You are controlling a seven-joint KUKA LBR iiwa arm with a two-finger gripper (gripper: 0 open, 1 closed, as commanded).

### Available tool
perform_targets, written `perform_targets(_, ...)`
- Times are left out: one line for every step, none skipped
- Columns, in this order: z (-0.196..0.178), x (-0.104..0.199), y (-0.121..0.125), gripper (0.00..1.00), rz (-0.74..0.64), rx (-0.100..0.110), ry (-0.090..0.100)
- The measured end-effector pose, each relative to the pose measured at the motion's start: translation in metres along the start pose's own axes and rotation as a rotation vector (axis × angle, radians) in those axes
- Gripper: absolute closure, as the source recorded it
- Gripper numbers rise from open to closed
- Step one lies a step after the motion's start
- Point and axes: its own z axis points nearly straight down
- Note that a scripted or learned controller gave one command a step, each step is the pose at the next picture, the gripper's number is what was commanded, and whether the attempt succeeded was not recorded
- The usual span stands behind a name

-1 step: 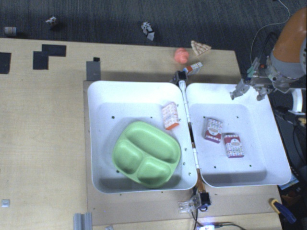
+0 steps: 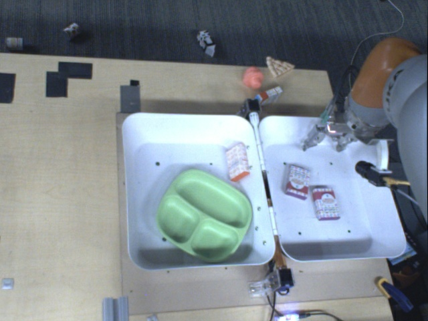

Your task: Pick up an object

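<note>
The right bin [image 2: 348,236] holds two small red and white boxes, one [image 2: 297,180] near its middle and one [image 2: 326,202] just right of and below it. My gripper [image 2: 324,142] hangs over the bin's far part, above and to the right of the boxes. It is open, its fingers spread, with nothing between them. In the left bin [image 2: 144,179] lie a green divided plate [image 2: 204,214] and a small white and orange packet [image 2: 237,161] near the dividing wall.
Beyond the bins on the bench lie a pink ball [image 2: 253,77], a wedge-shaped toy [image 2: 279,66] and a small orange-tipped tube [image 2: 269,95]. A black part [image 2: 370,172] juts over the right bin's right rim. The arm fills the upper right.
</note>
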Motion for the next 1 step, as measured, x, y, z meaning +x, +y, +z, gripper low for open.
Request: perform_targets(-0.0484,-0.0185,-0.0064,0.0,0.004,-0.001,-0.001)
